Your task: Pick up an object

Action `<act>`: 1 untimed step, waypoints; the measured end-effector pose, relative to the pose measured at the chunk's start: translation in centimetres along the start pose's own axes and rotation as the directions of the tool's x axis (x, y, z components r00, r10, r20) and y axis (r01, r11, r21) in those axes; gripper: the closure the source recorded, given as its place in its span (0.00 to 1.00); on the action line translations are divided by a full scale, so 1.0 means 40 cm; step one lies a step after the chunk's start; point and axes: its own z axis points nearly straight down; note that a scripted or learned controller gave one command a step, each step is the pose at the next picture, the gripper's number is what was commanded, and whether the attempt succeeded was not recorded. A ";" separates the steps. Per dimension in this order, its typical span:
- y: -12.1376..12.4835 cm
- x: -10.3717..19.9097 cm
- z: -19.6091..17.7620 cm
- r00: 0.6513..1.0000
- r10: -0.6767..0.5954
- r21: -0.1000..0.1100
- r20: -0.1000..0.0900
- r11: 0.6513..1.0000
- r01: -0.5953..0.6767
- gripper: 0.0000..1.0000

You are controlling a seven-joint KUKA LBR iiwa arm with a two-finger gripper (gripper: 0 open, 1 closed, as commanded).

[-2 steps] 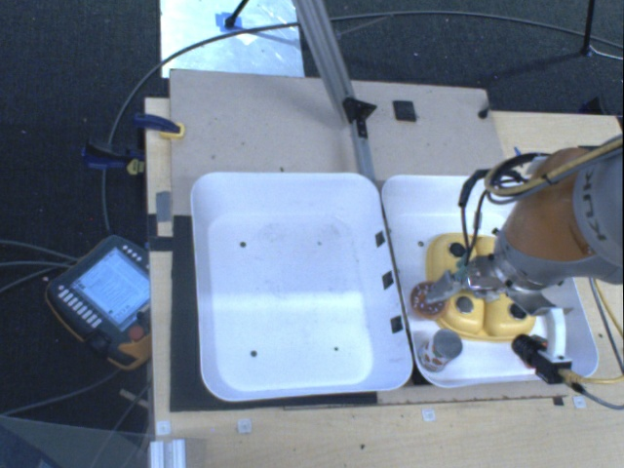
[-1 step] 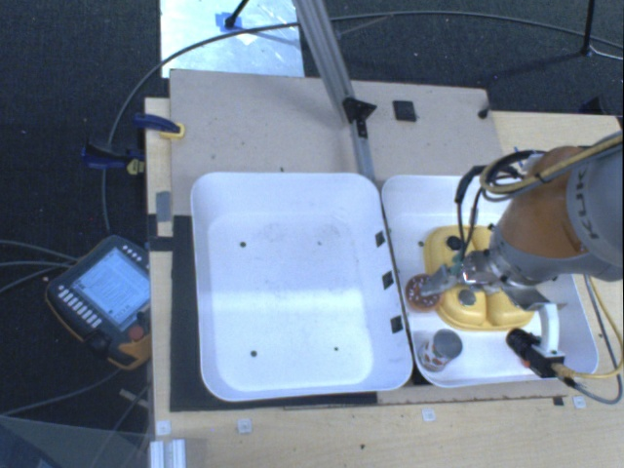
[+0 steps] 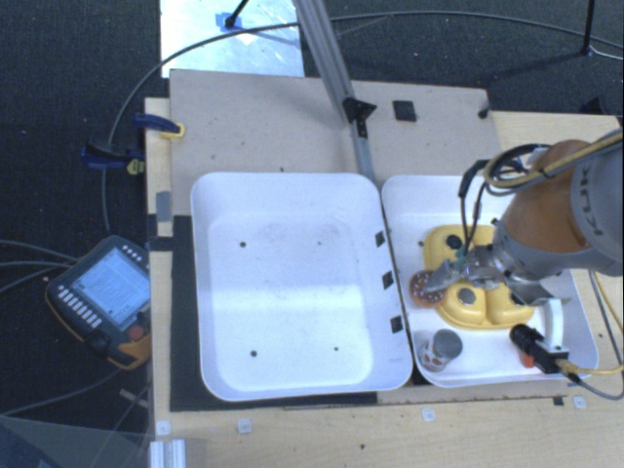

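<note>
In the right bin (image 3: 409, 208) lies a large yellow toy (image 3: 466, 305), lumpy in shape, with a second yellow part (image 3: 441, 242) behind it. A brown round thing with pale dots (image 3: 423, 287) rests against the toy's left side. Near the bin's front wall stands a small grey and brown cup-like thing (image 3: 444, 347). My gripper (image 3: 454, 273) reaches in from the right and hangs low over the yellow toy, close to the brown round thing. The wrist hides the right part of the toy. Nothing shows as held.
The left bin (image 3: 210, 203) sits beside the right one, with black clips (image 3: 388, 279) along the shared wall. A grey pole (image 3: 336, 76) slants across the back board. A teach pendant (image 3: 102, 295) lies on the floor at the left.
</note>
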 end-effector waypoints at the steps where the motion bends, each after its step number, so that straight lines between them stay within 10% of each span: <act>1: 0.028 -0.017 -0.143 1.000 0.001 0.026 -0.001 1.000 0.000 1.00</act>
